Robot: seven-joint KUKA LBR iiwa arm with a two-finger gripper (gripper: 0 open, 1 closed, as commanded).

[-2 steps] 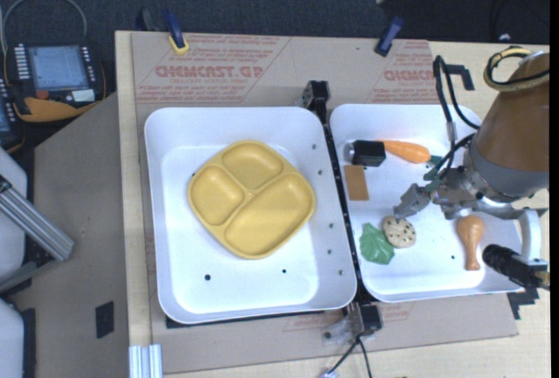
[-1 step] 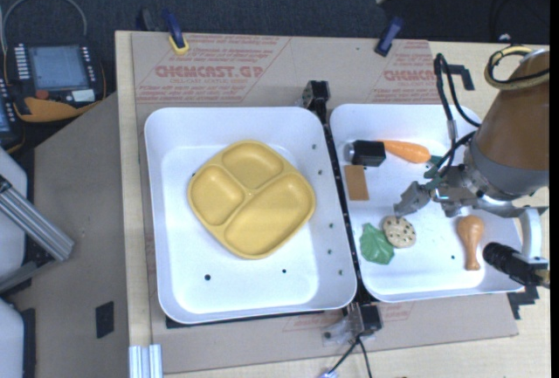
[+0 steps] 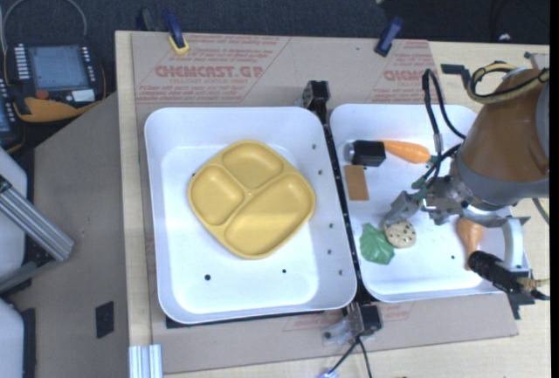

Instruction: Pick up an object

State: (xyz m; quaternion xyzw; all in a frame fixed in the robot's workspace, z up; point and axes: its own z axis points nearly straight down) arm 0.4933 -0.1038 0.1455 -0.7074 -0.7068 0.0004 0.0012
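Observation:
The right bin (image 3: 419, 280) holds several small items. An orange carrot (image 3: 408, 151) lies at its back beside a black block (image 3: 367, 153), with a brown flat piece (image 3: 355, 183) just in front of them. A round tan slice with holes (image 3: 401, 235) rests against a green leafy piece (image 3: 376, 245) near the bin's front left. My gripper (image 3: 403, 212) hangs low directly behind and over the tan slice, almost touching it. A second orange piece (image 3: 470, 234) lies partly hidden under the wrist.
The left bin (image 3: 166, 193) carries a yellow divided plate (image 3: 251, 197) in its middle. The orange-banded arm (image 3: 507, 149) covers the right bin's right side. A black clamp (image 3: 316, 93) sits between the bins at the back, and cables loop near the arm (image 3: 432, 119).

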